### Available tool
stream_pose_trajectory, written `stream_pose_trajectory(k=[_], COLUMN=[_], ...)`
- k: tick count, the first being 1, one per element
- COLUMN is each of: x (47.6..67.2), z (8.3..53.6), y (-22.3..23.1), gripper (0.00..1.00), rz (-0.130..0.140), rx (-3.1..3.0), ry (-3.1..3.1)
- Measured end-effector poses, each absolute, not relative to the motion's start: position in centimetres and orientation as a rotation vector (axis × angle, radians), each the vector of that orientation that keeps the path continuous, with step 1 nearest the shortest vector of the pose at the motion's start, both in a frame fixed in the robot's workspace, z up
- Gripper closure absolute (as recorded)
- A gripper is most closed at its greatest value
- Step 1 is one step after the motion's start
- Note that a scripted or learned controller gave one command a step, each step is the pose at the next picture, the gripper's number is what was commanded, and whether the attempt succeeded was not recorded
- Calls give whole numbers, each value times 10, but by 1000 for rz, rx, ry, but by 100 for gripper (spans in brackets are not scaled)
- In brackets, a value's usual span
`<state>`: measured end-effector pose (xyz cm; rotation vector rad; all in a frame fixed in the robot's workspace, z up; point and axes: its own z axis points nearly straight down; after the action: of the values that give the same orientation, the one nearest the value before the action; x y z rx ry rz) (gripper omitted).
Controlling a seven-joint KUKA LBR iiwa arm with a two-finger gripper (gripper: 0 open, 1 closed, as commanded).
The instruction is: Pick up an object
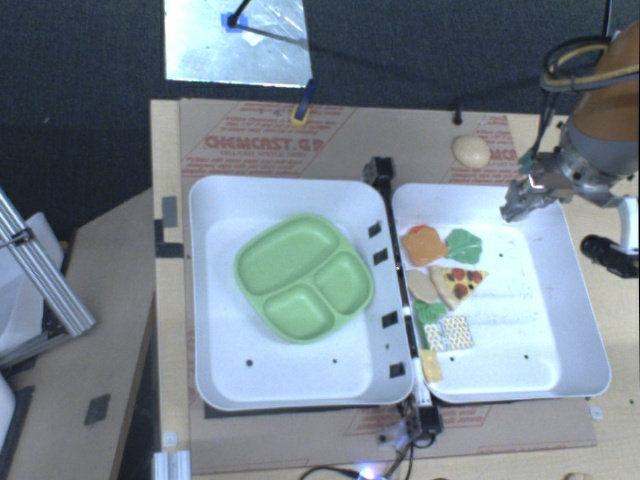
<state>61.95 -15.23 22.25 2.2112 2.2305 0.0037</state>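
targets: toy food pile in right bin (560,368), bunched against its left wall: orange piece (423,244), green leaf (463,243), pizza slice (460,281), checkered piece (450,333), yellow strip (430,365)
why there: looks tipped in loose, pieces touching or overlapping, so singling one out is harder
pincer (522,200): over right bin's far-right corner, well apart from the pile; nothing between the tips; open or closed, can't tell
arm (600,128): reaches in from right
left bin (215,268): holds green divided tray (303,277), likely not the pick
surface (250,133): beige egg-like thing (471,150) sits beyond the bins
status: no grasp yet, judging by position
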Motion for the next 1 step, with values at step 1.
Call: stream_pose_trajectory(k=[1], x=[631], z=[222], y=[-95], gripper=[100], rz=[5], rx=[2209], ry=[2232])
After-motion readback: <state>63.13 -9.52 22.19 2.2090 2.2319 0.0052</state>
